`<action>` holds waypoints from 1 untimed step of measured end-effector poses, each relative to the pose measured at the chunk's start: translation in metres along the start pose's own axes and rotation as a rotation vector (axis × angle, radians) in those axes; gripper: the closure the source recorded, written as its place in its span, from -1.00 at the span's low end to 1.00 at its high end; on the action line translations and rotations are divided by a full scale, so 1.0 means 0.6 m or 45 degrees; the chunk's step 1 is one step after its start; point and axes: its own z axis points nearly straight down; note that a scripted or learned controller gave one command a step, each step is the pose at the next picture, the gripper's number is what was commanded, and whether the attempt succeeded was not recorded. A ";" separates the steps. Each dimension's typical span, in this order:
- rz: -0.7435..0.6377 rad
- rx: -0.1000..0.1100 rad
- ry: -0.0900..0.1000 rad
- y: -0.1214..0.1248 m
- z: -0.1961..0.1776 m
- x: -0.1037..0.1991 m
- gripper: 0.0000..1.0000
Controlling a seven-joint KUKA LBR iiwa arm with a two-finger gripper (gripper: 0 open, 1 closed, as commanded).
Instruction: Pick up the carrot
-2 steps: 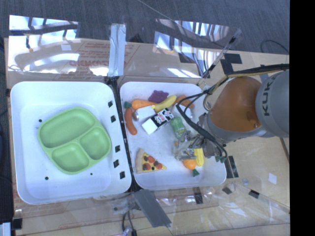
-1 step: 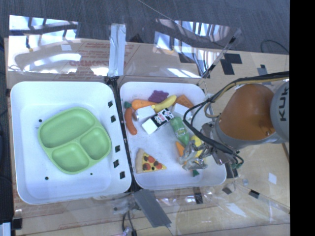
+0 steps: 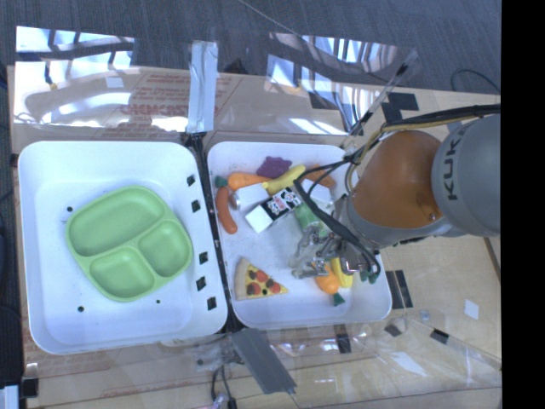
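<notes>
Carrot (image 3: 226,210) lies in the right bin (image 3: 281,313), close along that bin's left wall, orange, lengthwise roughly parallel to the wall. Gripper (image 3: 313,258) sits toward the right bin's lower right area, well apart from the carrot; can't tell how its jaws stand, and nothing is visibly gripped. Pizza slice (image 3: 257,281) is near the right bin's lower left corner, below the carrot. White block (image 3: 258,218) is just right of the carrot, with a black-and-white carton (image 3: 282,203) beside it. Purple toy (image 3: 274,166) and a yellow piece (image 3: 286,177) sit near the right bin's top wall. Orange-and-yellow toys (image 3: 334,278) lie by the gripper, near the right bin's right wall. Left bin (image 3: 43,177), touching the right bin's left side, holds a green divided plate (image 3: 128,242).
</notes>
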 end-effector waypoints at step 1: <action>-0.122 0.002 -0.001 -0.047 -0.056 -0.048 1.00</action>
